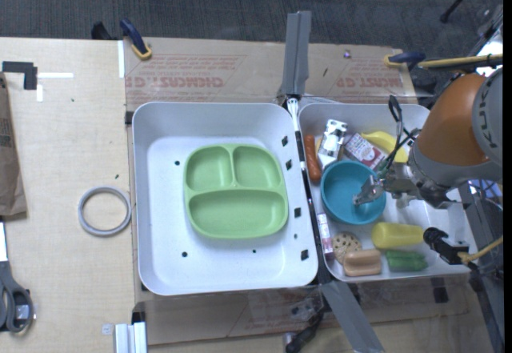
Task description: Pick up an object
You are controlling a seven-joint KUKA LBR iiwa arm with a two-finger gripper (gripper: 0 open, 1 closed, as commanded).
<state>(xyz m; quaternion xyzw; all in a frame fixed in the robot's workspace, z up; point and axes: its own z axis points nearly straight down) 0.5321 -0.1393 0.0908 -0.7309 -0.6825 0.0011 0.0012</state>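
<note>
Claw: your claw (370,193) hangs over the blue bowl (346,191), at its right rim.
Grip: you cannot tell how far it is open.

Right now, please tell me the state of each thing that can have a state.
green divided plate: upright, lying flat in the left bin.
blue bowl: upright, mouth up, in the right bin.
gripper: low over the blue bowl's right rim.
tape ring: flat on the bench.

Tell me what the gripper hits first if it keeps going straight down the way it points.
Most likely the blue bowl: the gripper sits over its right rim. Height above it is unclear from this view.
</note>
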